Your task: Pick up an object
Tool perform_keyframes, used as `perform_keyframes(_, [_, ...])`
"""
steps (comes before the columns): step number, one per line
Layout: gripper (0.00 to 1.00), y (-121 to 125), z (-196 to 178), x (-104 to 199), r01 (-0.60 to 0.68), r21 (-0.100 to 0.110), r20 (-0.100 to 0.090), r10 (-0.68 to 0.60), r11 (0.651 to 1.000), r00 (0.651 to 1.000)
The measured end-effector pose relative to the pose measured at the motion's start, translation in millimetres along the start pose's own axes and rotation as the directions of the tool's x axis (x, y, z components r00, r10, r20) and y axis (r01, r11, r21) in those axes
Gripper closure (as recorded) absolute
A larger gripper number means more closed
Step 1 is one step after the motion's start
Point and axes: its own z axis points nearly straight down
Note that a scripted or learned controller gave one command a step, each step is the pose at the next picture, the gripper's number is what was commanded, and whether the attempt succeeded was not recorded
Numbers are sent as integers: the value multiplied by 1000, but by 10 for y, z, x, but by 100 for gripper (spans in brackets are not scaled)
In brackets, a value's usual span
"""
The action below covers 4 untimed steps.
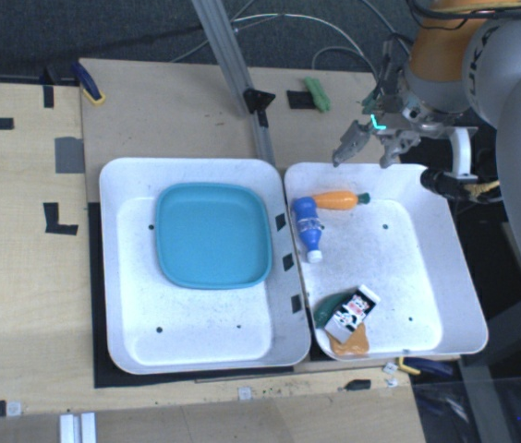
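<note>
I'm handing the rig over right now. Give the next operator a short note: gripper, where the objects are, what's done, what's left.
Gripper: open, holding nothing, above the far rim of the right bin.
Right bin: toy carrot and blue bottle at the far left; small packets at the near left corner.
Left bin: blue plate.
Done: nothing picked yet.
Left: descend, grasp one object, lift.

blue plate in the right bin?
No. The blue plate lies in the left bin; the right bin holds the blue bottle and toy carrot.
</note>
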Motion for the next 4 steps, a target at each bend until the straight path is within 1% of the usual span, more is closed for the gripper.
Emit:
perform_keyframes(1, [0,0,1,0,0,0,0,0,1000,1000])
perform_keyframes(2, [0,-34,603,78,0,5,0,0,1000,1000])
perform_keyframes(3, [0,-14,1052,34,0,-4,1,0,1000,1000])
perform_keyframes(4, [0,-7,1240,31,0,-5,1,0,1000,1000])
